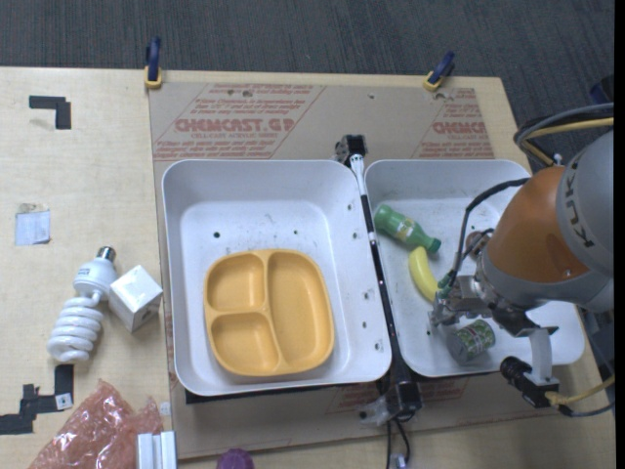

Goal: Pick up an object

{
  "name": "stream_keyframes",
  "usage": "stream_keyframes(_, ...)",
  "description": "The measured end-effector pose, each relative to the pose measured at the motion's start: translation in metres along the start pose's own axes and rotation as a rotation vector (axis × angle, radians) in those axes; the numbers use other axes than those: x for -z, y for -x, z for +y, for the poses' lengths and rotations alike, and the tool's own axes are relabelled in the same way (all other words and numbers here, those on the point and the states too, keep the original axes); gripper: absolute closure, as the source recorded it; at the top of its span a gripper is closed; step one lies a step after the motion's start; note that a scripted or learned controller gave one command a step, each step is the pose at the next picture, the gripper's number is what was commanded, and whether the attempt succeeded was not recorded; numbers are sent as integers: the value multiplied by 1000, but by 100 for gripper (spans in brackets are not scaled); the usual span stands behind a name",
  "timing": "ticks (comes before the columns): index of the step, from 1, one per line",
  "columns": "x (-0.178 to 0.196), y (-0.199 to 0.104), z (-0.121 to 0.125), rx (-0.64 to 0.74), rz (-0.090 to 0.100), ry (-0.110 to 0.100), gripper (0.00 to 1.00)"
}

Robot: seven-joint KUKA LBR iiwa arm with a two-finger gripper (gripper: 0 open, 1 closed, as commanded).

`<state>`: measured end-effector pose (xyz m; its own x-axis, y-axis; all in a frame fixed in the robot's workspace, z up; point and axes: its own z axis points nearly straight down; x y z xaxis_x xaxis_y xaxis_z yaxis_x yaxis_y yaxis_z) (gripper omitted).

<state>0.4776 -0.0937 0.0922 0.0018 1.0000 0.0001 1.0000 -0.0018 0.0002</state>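
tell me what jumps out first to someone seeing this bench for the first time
The yellow divided plate lying in the left bin catches the eye first, bright against the white. Next comes the arm's orange band reaching in over the right bin, where a green bottle, a yellow banana and a small can lie beside the gripper. Off to the left, a spiral light bulb rests on the bench.

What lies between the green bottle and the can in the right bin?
In the camera view, the yellow banana lies between the green bottle and the can, on the white floor of the right bin.
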Motion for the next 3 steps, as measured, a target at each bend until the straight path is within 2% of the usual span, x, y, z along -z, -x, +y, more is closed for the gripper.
stream_keyframes(3, 0, 2, 0, 0, 0, 0, 0)
